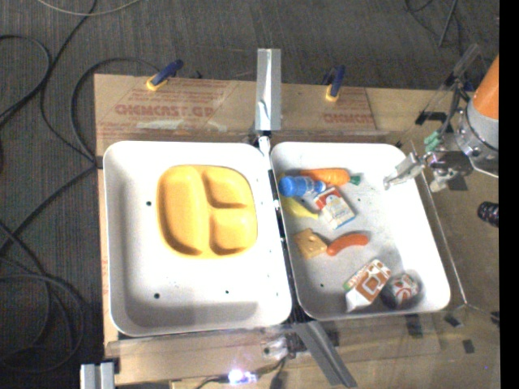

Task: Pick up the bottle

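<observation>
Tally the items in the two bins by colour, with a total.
Yellow: 2, the divided tray in the left bin and a yellow piece
Orange or red: 2, carrot, sausage
Blue: 1, bottle
Tan: 1, bread piece
White printed packs: 2
Dark round item: 1
Total: 9

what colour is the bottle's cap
Blue. The bottle lies in the right bin; the camera view shows it best.
</observation>
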`<state>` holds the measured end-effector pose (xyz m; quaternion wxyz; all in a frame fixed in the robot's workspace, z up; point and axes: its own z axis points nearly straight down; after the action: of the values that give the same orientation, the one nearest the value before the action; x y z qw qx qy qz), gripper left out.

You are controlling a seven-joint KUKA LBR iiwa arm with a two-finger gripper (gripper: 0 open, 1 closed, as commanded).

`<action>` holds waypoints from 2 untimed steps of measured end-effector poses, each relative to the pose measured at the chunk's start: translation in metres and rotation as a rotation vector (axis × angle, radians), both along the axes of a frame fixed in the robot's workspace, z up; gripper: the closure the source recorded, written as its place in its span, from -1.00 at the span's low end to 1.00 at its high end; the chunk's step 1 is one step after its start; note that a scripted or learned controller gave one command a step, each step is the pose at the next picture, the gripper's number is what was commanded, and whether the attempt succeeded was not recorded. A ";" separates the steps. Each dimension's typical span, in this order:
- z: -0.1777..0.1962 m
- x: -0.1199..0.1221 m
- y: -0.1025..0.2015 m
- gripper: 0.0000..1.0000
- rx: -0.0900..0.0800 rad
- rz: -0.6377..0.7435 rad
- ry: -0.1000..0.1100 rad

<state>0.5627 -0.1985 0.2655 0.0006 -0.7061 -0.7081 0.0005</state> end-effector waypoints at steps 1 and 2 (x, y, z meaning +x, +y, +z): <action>-0.062 0.080 0.055 -1.00 -0.001 0.176 -0.001; -0.171 0.104 0.088 -1.00 -0.004 0.220 -0.001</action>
<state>0.6666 -0.1103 0.0946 -0.0013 -0.6243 -0.7812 0.0015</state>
